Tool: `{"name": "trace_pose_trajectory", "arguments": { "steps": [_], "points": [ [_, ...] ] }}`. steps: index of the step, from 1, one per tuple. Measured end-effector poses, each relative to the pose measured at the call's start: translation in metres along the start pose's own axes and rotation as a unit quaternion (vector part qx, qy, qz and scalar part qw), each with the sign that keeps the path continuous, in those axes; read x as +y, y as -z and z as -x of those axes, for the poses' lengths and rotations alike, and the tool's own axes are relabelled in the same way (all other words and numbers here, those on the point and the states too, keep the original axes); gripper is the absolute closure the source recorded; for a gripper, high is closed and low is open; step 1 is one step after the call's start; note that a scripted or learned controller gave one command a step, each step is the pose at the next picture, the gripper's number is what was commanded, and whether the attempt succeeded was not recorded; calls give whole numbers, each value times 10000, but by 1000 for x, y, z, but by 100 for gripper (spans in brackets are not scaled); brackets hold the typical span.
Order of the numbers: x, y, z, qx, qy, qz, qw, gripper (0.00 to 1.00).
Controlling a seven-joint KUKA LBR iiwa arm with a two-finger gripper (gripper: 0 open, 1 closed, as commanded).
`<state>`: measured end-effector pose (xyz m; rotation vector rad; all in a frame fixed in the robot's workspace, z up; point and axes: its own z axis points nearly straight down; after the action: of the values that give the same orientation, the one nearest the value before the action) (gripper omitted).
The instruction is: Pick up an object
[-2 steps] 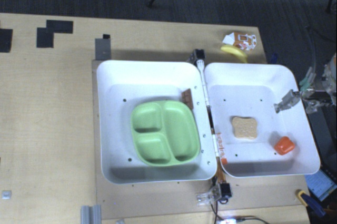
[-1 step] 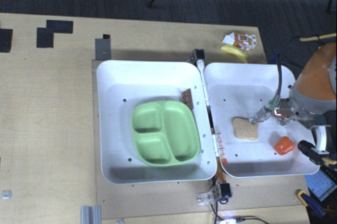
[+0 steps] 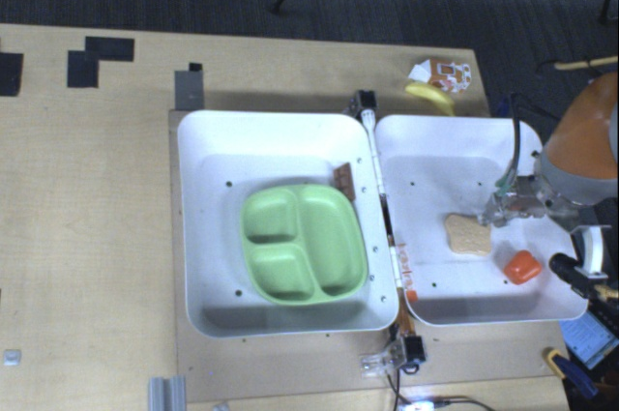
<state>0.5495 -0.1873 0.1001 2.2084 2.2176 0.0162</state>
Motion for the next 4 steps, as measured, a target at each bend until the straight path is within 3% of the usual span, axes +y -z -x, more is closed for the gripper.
{"name": "trace_pose_trajectory", "arguments": {
  "steps": [1, 2, 3, 4],
  "points": [
    [0, 0, 0, 1, 1, -3, 10000, 0],
    [1, 11, 0, -1, 9, 16, 10000, 100],
    [1, 11, -1, -1, 10, 14, 10000, 0],
    [56, -15, -92, 11, 6, -53, 10000, 0]
  ]
}}
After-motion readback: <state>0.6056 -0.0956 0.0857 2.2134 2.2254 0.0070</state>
